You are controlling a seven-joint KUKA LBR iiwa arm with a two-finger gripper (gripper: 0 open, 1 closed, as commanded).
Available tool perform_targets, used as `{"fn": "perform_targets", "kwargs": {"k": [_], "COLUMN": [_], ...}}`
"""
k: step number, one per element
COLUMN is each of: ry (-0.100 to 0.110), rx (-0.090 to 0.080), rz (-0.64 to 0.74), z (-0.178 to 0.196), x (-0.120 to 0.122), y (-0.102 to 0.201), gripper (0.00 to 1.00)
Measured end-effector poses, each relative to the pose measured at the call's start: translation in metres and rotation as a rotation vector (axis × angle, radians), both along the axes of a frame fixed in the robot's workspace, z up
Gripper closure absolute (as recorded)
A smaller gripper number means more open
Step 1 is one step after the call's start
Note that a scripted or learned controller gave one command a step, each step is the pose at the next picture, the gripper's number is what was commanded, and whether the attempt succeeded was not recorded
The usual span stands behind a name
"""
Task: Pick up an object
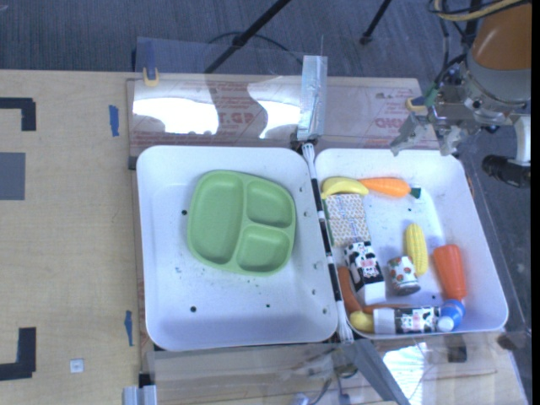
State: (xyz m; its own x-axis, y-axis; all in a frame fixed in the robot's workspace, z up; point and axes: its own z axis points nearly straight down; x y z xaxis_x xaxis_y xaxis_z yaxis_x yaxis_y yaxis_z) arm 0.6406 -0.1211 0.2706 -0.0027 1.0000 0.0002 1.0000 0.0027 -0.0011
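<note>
- Left bin (160, 310): holds just a green divided plate (242, 222), lying flat with nothing in its three sections. It's wide and low, so a two-finger grab there would probably skid off the rim.
- Right bin (481, 251): this is where the pickable stuff is, and it's crowded. There's a banana (343, 186), a patterned box (347, 218), a cow-print carton (364, 264), a carrot (386, 187), a small jar (402, 274), a corn cob (414, 248), a bottle (416, 319) lying on its side and an orange bottle (449, 270).
- Things there are touching or just beside each other, so coming down could pinch two at once or knock one aside.
- Gripper (424, 129): sits above the right bin's far rim, holding nothing; can't tell if it's spread or closed.
</note>
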Motion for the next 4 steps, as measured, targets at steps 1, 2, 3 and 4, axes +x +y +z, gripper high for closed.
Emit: {"fn": "perform_targets", "kwargs": {"k": [1,2,3,4], "ry": [-0.001,-0.005,0.001,0.005], "rx": [0.0,-0.001,-0.001,0.0], "rz": [-0.006,0.158,0.158,-0.058], "z": [-0.104,-0.184,-0.175,-0.122], "x": [-0.003,0.016,0.014,0.025], "y": [-0.045,-0.053,-0.054,-0.051], "gripper": [0.0,0.0,1.0,1.0]}}
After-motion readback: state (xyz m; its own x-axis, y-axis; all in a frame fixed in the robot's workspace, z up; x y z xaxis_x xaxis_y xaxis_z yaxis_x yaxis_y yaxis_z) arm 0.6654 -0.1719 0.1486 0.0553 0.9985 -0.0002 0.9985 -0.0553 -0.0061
